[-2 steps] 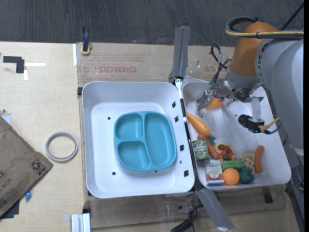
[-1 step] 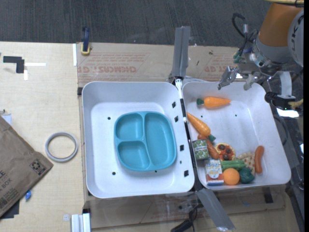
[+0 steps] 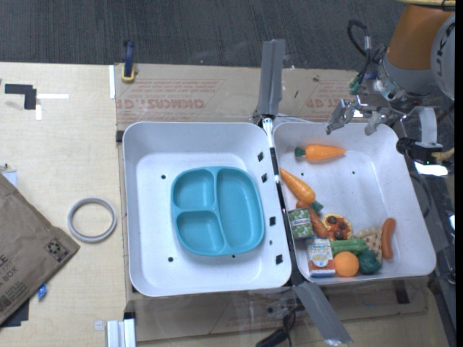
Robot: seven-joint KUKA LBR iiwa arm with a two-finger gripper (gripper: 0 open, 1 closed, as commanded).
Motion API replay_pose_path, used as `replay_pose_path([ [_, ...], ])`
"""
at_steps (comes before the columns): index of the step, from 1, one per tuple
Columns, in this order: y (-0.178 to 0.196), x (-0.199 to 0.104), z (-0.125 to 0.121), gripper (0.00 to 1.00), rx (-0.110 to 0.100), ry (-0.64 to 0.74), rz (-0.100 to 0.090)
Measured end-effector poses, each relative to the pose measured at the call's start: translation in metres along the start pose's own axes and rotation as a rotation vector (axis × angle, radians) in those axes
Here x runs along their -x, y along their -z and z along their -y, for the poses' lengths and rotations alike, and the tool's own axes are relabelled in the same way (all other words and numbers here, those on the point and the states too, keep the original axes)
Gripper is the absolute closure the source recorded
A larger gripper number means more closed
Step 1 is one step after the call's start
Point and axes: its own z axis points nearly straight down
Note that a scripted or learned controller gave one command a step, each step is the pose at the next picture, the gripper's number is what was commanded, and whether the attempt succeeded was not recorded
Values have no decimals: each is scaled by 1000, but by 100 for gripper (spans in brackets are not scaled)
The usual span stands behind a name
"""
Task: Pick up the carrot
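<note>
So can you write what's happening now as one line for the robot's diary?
task: pick up carrot | gripper: open, above right bin's far edge, holding nothing | carrot: lying in right bin | status: not grasped

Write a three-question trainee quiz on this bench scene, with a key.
1. True or false: the blue plate lies in the left bin.
2. How many carrots lie in the right bin? A) one B) two C) four
3. Where does the pincer sit relative to the right bin?

Key
1. True; the divided plate is alone in that bin.
2. B: one near the bin's far wall, a second carrot by the left wall.
3. Above the bin's far edge, open, holding nothing, apart from the nearer carrot.
</note>
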Motion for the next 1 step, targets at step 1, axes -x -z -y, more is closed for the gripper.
replay_pose_path([
  [1, 0, 0, 0, 0, 0, 0, 0],
])
